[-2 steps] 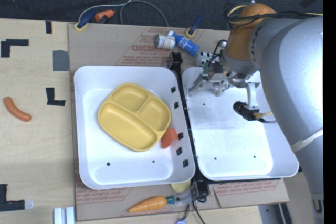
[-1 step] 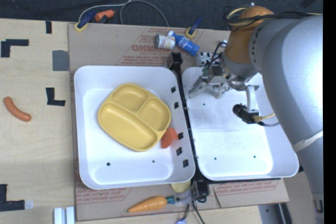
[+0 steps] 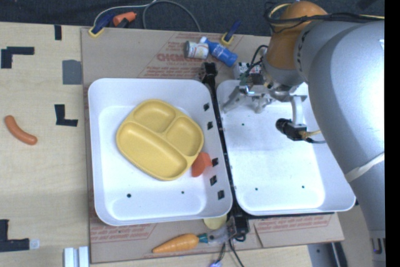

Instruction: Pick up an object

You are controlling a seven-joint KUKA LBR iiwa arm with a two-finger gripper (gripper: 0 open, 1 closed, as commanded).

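A yellow divided plate lies in the left white bin. A small orange-red object rests against the plate's right edge, near the wall between the bins. My gripper hangs low over the far left corner of the right white bin, close to the divider. The grey arm with its orange band comes in from the right above it. Nothing shows in the gripper's grasp.
Outside the bins, an orange carrot lies on the front cardboard and a sausage on the bench at far left. A blue and white bottle lies behind the bins. Black clips line the divider.
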